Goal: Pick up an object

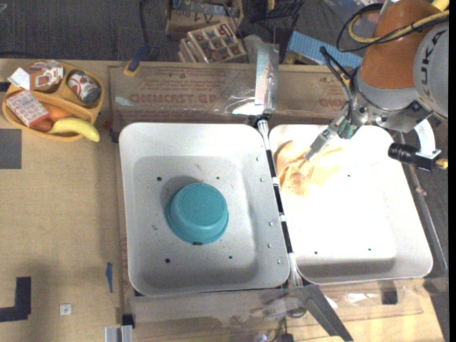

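Two bins, one bowl, one cloth, gripper down on the cloth.

Nearest, the left bin (142,262) carries a single teal bowl (198,212), upside down, near its middle. Beside it, touching along the shared edge, sits the right bin (370,262); one crumpled yellow-orange cloth (303,166) lies in its far left corner, close to that shared edge. The gripper (313,150) reaches down onto the cloth, fingers drawn to a narrow point right at the fabric, though whether they pinch it I cannot tell. Beyond the left bin, at the far left, one tray (18,116) carries one banana (75,127) and packets.
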Controlling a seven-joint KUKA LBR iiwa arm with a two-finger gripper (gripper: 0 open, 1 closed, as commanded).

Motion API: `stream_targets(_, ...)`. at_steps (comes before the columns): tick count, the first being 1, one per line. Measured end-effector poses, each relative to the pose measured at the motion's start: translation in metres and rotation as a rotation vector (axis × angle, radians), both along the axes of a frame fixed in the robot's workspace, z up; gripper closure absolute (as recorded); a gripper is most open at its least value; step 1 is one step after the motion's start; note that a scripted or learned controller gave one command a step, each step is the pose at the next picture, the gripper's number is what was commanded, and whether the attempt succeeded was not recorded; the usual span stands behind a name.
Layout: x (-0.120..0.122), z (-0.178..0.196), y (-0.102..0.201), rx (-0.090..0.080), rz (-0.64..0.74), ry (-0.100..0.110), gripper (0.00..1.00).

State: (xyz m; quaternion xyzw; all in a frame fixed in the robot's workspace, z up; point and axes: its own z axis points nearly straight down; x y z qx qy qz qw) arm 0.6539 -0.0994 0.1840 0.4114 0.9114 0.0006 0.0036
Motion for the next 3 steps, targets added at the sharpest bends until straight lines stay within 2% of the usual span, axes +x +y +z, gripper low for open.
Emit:
stream_targets(1, -0.023, 0.014, -0.019, 0.002, -0.286, 0.005, 0.00)
stream_targets(2, -0.022, 0.013, -0.094, 0.000, -0.102, -0.001, 0.00)
stream_targets(3, 0.005, -0.037, -0.028, 0.001, -0.015, 0.004, 0.00)
